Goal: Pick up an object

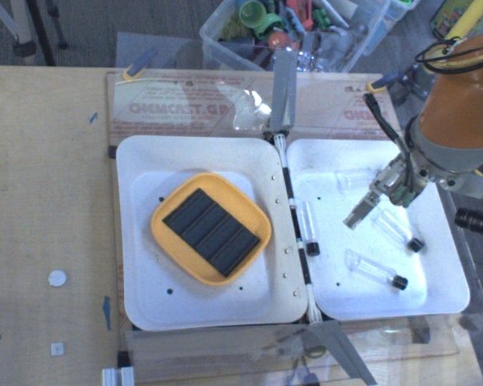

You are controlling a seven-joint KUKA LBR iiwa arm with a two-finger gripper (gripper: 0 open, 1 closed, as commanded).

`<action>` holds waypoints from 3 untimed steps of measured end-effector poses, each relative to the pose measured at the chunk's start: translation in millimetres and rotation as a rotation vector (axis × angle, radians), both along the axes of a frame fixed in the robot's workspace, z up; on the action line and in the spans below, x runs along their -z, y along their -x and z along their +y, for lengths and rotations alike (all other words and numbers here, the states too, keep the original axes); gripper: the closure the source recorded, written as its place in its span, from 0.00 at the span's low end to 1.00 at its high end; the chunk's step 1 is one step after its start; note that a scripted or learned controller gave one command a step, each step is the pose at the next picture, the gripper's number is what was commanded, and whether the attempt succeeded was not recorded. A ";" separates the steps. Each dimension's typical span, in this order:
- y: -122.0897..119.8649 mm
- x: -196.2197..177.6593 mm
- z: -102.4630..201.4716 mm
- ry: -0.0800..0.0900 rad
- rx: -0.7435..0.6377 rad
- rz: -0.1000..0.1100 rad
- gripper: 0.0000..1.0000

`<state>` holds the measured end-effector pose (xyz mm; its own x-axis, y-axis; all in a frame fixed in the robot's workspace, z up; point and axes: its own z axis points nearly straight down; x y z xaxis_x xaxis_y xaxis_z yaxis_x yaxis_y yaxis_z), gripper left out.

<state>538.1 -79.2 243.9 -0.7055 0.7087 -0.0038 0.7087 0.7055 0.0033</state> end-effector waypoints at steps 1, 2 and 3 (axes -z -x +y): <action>-72.3 50.7 -2.4 0.001 -0.155 -0.003 0.00; -0.2 134.6 -62.8 0.001 -0.200 0.002 0.00; 30.1 -9.2 -87.2 0.002 -0.239 -0.001 0.00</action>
